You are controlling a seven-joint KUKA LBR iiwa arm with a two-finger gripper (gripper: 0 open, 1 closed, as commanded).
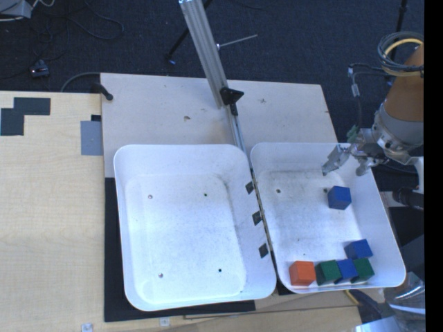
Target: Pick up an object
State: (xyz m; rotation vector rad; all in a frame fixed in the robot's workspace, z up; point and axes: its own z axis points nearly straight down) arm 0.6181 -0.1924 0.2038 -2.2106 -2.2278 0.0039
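Here, in the camera view, we note two shallow white bins side by side on the bench. The left bin (131,185) has only small dark specks on its floor. The right bin (291,185) holds the blocks. A lone blue cube (339,198) sits on the floor toward the bin's far right side, apart from the others. Along the near rim we log a cluster: an orange cube (302,273), then a green cube (328,272) just beside it, a blue block (347,270), and a second green block (363,269) at the corner, with another blue cube (358,248) just behind them.

The arm (403,106) comes in from the right, its orange band above the grey wrist. The gripper (348,158) hangs over the far right edge of the right bin, above and just beyond the lone blue cube. We see its two fingers (332,162) spread apart, with nothing between them. A slanted aluminium rail (208,50) stands behind the bins.
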